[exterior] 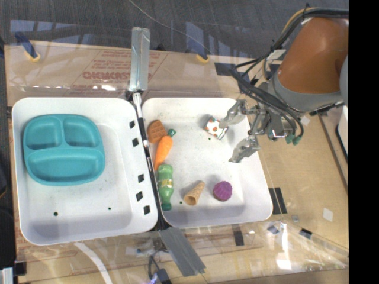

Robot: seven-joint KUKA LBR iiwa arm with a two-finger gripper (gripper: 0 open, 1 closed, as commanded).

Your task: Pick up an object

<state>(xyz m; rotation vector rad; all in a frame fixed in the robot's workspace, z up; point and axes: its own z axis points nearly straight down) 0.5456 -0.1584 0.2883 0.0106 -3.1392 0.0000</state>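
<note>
In the right bin [251,188] lie several toys: a small white and red piece [212,126], a brown bun [156,130], an orange carrot [164,148], a green bottle [165,185], a tan cone [194,192] and a purple ball [222,190]. My gripper [230,139] hovers over the bin's right side, fingers spread wide and open. Its upper fingertip sits right beside the white and red piece; nothing lies between the fingers.
The left bin [77,218] holds a teal divided plate [62,148]. A grey divider [144,152] with black clips separates the bins. The arm's orange band [311,55] and cables [278,108] hang over the right bin's far right corner.
</note>
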